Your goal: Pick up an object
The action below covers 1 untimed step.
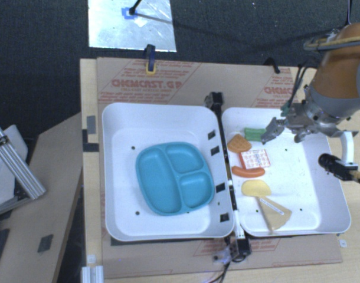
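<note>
Tan bench [62,158], brown board [168,78] w/ red print flat on top. On board: two shallow white bins side by side, touching at middle — left bin [118,175], right bin [327,208]. Yellow-and-blue clamp [150,59] at board's far edge. Shiny metal sheet [130,16] beyond, on dark floor.

Bright, even overhead light; glare on the foil sheet [131,16]; perhaps slightly soft.

two bins [109,158], one blue tray [174,178], six food toys [255,188]
</note>
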Each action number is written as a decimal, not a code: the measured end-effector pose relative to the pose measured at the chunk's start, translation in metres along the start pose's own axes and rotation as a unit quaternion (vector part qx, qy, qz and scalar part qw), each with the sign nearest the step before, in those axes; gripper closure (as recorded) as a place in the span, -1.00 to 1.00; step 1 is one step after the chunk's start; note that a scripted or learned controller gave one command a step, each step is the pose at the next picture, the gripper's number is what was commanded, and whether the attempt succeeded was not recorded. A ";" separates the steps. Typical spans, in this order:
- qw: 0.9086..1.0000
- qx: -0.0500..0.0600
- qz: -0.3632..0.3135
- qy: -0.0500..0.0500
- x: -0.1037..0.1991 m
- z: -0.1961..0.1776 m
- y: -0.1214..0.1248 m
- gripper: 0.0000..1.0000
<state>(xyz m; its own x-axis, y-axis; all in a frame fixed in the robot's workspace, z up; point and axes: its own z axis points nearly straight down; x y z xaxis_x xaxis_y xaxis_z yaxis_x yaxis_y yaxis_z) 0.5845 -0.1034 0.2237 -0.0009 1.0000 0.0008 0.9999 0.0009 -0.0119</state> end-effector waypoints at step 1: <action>1.000 -0.006 -0.001 0.000 0.000 -0.008 0.002 -1.00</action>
<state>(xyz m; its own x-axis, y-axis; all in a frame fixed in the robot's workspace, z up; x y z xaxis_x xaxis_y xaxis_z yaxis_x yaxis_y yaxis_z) 0.5868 -0.1031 0.2313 -0.0029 1.0000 -0.0002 1.0000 0.0029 0.0010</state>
